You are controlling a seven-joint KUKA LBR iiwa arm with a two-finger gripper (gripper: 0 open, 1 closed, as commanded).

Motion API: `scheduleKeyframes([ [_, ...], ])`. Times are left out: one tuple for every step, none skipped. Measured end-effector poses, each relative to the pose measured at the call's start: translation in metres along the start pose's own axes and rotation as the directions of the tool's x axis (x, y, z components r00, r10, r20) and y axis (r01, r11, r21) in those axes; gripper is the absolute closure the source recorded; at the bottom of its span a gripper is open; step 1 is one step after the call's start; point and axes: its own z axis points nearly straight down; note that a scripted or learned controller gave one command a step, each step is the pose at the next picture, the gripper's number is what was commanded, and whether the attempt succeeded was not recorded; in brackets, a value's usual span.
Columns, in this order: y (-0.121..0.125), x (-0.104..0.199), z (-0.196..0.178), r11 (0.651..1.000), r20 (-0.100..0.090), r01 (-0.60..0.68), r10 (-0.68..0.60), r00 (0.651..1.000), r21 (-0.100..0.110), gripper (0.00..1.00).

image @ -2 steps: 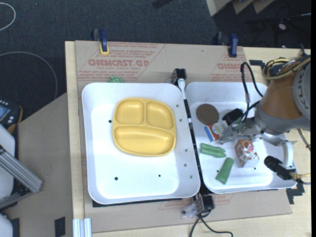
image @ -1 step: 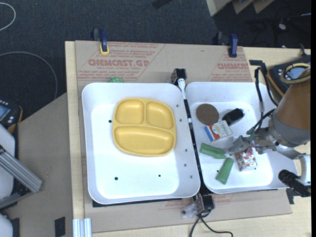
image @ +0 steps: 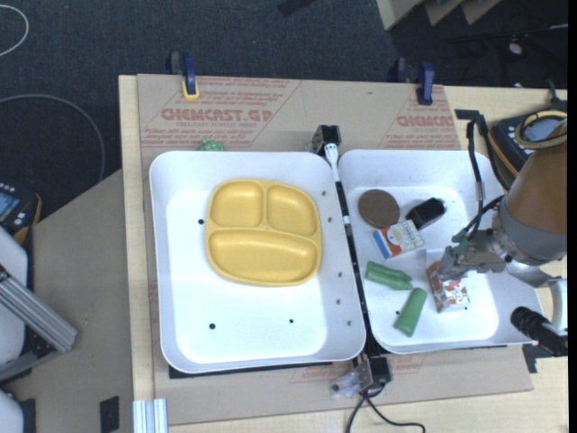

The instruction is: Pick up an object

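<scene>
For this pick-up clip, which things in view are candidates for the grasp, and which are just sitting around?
Job things, right bin: gripper, red-and-white packet under it, two green cylinders, brown disc, black object, small carton.

Lying about: yellow divided plate in left bin, blue clamps.

Both bins, the left bin point(image: 180, 269) and the right bin point(image: 478, 327), are seen to be of smooth white plastic with a slight sheen. A yellow divided plate point(image: 263, 232) of glossy moulded plastic is carried in the left one. The table point(image: 135, 242) is topped with matt, pale board printed in red. Two green cylinders point(image: 399, 294) appear matt. A brown disc point(image: 379, 207) looks dull. A small packet point(image: 449, 290) appears shiny, like printed foil.
</scene>
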Motion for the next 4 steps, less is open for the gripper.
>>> scheduleKeyframes([
  [0.063,0.03,0.078,1.0,0.002,0.006,-0.006,1.0,-0.004,1.0],
  [0.029,0.08,-0.031,1.0,-0.001,0.006,-0.006,1.0,-0.007,1.0],
  [0.001,0.154,-0.142,1.0,-0.004,0.011,-0.011,1.0,-0.012,1.0],
  [0.012,0.239,-0.233,1.0,-0.004,0.012,-0.012,1.0,-0.012,1.0],
])
